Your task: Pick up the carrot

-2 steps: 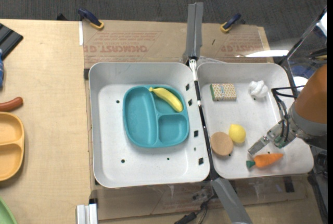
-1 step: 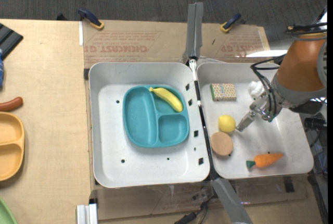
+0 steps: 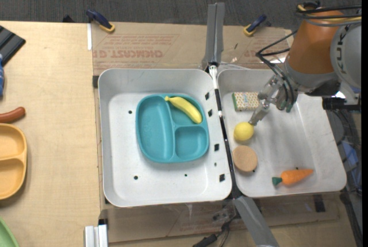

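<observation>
While the carrot (image 3: 294,176) lies at the near edge of the right bin (image 3: 322,142), the gripper (image 3: 260,115) is seen farther back above the lemon (image 3: 244,131); whether its jaws are apart cannot be told. A speckled sponge (image 3: 246,100) and a tan disc (image 3: 245,158) are found nearby. Mirrored red print on the cardboard (image 3: 135,47) beyond the left bin (image 3: 115,142) cannot be read with confidence.
</observation>
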### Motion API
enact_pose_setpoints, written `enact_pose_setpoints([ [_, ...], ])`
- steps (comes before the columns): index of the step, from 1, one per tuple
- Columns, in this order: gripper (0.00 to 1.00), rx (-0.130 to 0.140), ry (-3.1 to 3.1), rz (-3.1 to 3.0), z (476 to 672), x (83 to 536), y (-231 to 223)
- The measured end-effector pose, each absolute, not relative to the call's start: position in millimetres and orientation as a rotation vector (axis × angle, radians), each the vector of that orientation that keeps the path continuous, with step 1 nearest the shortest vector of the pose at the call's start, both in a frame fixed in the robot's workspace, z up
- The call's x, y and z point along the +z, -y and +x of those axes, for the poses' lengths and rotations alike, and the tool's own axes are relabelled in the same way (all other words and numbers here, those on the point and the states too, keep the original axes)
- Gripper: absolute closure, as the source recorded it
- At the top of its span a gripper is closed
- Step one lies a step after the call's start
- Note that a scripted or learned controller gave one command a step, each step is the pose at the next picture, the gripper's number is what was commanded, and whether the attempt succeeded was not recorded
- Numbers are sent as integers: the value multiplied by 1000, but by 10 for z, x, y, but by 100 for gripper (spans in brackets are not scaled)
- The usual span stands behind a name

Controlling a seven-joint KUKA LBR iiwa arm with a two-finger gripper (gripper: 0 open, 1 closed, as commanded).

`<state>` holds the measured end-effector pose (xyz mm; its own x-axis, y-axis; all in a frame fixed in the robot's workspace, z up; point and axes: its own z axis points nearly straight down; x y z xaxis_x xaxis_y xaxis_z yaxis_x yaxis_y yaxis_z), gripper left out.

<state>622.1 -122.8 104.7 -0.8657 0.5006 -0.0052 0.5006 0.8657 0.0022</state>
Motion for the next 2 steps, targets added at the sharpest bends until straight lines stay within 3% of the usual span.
enact_pose_setpoints([
  [1, 0, -1, -2968, 1016, 6169, 2687, 1637],
  [2, 100, -1, -2965, 1014, 6178, 2778, 1641],
])
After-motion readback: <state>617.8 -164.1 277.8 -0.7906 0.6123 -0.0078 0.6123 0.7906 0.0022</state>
